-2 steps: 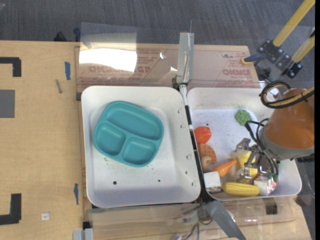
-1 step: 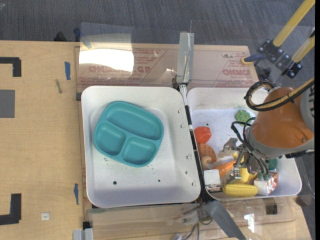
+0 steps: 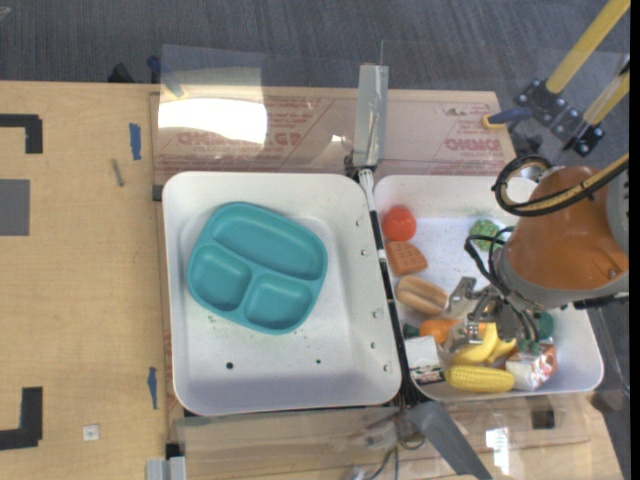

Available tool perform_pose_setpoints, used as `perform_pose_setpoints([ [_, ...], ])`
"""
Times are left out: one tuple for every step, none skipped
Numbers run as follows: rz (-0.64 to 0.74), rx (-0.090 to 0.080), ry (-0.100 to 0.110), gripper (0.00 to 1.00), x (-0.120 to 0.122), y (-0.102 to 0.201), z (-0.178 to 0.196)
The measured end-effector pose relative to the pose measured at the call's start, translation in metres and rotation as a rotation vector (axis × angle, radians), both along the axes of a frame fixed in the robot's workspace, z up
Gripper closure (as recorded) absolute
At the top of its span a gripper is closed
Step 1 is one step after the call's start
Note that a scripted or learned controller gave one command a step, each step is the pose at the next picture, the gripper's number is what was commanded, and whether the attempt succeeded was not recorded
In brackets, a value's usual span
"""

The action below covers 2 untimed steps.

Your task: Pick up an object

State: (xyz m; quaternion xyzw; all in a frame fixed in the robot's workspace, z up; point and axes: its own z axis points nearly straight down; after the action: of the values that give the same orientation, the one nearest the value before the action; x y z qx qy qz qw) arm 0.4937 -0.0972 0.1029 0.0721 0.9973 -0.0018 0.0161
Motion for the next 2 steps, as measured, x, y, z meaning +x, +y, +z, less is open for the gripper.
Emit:
perform_pose_setpoints([
  [0.0,0.0,0.002,0.0,-0.001,0.0,-0.001],
  [0.033,0.002,0.012,0.0,-0.007,0.004,-0.012],
])
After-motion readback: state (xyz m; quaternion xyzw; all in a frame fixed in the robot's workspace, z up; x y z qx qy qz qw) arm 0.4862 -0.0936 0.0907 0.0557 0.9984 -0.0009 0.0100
